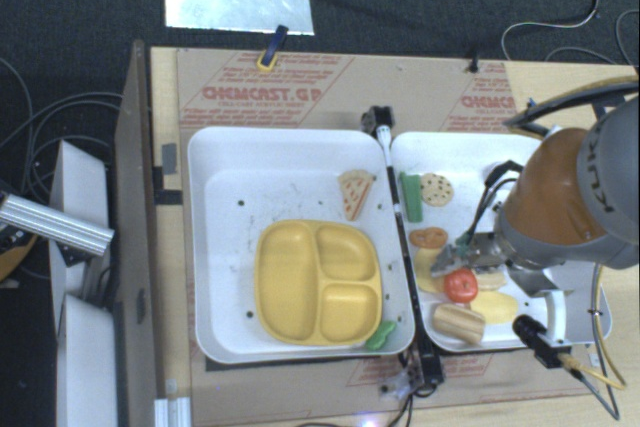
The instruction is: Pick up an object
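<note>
Looming at the right edge of the frame, the grey arm lowers its gripper into the right bin, just above the red tomato; how wide it stands I cannot tell. Crowding is the risk (bread roll lower down, brown piece and yellow slices touching): I judge a closing grasp could nudge the tomato aside or catch 2 things.

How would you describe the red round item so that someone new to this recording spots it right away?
Start at the right-hand white bin, the one the grey and orange arm reaches into. Near that bin's front sits a tomato, between a brown bread roll in front and an orange-brown oval piece behind. It is the only red, ball-shaped thing there.
</note>
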You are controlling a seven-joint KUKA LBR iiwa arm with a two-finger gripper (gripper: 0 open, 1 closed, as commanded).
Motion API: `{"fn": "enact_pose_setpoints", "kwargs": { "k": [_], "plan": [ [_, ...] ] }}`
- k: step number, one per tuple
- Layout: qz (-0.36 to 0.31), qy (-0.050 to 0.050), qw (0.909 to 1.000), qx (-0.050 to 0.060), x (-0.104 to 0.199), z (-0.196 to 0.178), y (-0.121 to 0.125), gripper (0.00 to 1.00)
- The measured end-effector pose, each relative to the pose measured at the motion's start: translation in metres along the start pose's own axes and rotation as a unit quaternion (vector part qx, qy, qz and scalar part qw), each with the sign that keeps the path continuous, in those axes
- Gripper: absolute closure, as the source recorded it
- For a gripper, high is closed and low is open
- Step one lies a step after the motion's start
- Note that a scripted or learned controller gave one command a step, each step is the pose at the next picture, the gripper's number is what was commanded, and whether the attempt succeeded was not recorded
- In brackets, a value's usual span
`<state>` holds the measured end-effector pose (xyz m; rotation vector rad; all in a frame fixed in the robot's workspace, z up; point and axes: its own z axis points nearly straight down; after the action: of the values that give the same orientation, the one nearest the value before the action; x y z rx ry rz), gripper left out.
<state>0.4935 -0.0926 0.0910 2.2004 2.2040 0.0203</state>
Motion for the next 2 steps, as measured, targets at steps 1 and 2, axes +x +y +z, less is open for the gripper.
{"fn": "enact_pose_setpoints", "kwargs": {
  "k": [1,2],
  "plan": [
    [-0.005,0.002,1.0,0.008,-0.005,0.005,0.164,0.0],
    [0.0,0.008,0.9997,0.022,-0.037,0.013,0.172,0.0]
  ]
}}
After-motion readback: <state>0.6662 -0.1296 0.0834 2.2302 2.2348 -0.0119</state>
